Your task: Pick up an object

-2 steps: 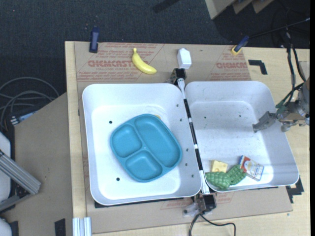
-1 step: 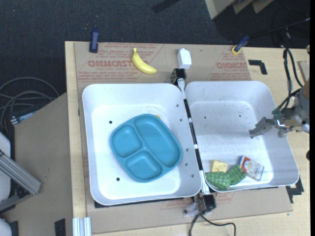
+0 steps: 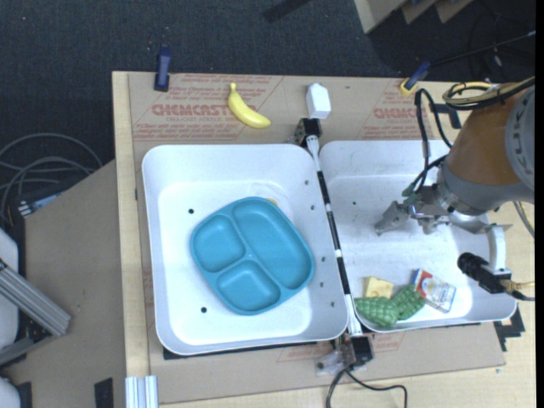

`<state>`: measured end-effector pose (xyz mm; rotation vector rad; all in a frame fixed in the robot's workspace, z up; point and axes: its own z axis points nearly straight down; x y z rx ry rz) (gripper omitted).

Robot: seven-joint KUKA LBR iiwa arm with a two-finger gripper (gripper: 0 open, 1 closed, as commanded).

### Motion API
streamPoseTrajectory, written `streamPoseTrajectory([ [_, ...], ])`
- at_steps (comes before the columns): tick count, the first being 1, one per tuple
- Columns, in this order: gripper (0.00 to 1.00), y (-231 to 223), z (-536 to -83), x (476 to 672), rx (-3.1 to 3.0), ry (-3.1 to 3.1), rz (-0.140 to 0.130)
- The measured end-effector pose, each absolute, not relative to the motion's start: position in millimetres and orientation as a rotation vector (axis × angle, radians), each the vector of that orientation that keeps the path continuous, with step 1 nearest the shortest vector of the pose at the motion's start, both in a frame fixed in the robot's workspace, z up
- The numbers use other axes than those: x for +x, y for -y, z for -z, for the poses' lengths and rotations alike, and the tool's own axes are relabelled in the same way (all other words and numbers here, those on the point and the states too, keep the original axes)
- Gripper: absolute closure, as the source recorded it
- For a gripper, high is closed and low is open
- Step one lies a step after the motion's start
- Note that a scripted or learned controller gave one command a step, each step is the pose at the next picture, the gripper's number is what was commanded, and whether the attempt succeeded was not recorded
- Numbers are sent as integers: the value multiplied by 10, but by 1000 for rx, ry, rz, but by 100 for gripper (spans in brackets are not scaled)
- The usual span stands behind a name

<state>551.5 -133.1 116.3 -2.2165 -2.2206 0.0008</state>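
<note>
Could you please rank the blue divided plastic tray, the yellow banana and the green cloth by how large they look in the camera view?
1. Blue divided plastic tray, by far the largest.
2. Green cloth.
3. Yellow banana.
The cloth and the banana look close in size, so their order is unsure.

Overhead view w/ two shallow white bins: left bin (image 3: 161, 185) holds a blue three-compartment plastic tray (image 3: 249, 254). Grey arm's two-finger gripper (image 3: 393, 218) sits low in right bin (image 3: 357, 164), apart from green cloth (image 3: 388, 308) & small packet (image 3: 435, 291) near front. Yellow banana (image 3: 246, 109) lies on bench behind bins.
</note>
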Motion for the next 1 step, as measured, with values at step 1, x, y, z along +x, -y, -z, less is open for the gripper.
streamPoseTrajectory([
  [1,0,1105,-843,6027,-2222,2223,1],
])
